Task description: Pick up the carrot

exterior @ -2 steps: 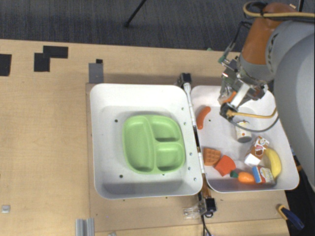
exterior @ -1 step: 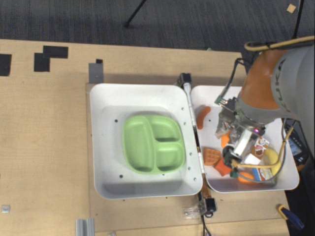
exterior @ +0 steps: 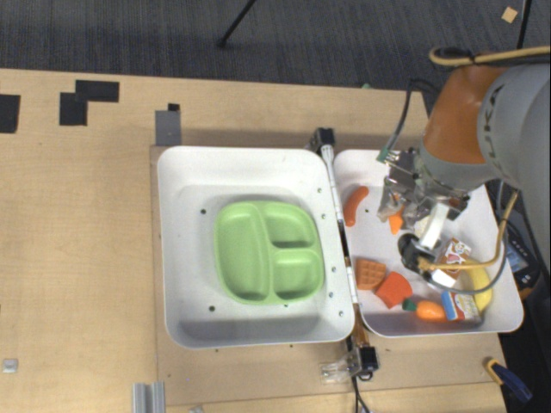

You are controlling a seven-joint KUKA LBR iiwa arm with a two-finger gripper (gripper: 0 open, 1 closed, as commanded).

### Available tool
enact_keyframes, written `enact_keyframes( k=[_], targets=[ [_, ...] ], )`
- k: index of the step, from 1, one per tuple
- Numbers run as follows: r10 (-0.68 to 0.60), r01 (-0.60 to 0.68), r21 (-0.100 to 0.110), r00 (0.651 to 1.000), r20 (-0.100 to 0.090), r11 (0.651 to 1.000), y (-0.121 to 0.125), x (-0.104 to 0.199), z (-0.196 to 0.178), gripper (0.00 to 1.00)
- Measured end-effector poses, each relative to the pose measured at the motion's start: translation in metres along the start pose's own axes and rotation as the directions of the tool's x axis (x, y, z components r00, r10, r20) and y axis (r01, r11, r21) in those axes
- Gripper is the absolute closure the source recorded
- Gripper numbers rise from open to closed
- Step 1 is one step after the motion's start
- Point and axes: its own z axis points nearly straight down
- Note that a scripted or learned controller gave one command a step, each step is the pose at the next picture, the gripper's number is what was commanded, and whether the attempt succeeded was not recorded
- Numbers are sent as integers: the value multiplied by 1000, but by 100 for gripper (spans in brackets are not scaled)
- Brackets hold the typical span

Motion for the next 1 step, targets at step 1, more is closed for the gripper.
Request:
enact_keyframes(
  k=[1],
  targets=[
    [-272,272,-1,962,1,962,28,14,-39,100]
  ],
)
